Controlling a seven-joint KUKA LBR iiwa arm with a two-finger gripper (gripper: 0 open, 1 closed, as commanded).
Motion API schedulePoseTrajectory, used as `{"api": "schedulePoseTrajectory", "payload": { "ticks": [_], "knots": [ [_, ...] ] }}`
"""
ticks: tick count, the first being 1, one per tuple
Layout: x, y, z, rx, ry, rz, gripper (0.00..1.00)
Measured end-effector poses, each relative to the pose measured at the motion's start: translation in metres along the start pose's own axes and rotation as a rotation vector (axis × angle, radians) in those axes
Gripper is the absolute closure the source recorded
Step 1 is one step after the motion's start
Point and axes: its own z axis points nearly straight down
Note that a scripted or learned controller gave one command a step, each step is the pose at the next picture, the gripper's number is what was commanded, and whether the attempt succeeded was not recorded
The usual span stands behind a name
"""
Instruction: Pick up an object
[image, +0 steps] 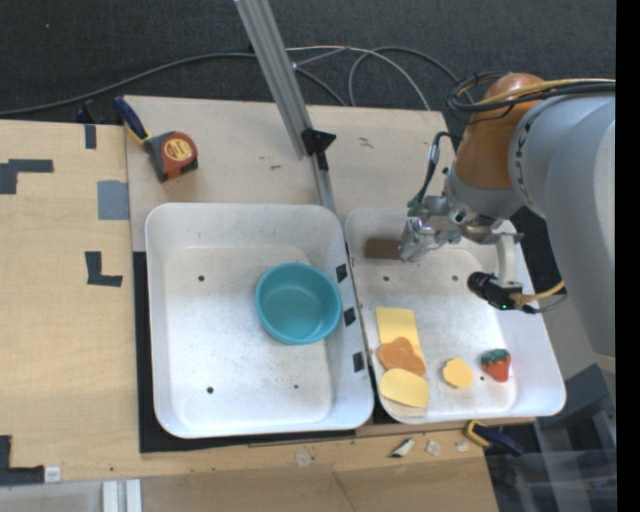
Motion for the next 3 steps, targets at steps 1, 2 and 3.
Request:
{"api": "schedulePoseTrajectory", "payload": {
  "ticks": [1, 2, 3],
  "knots": [
    [-0.007, -0.005, -0.048, -0.001, -0.001, 0.001, 1.00],
    [-0.004, -0.013, -0.103, -0.002, -0.001, -0.001, 1.00],
    [0.037, -0.039, -0.091, 0.006, 0.000, -0.002, 1.00]
  ]
}}
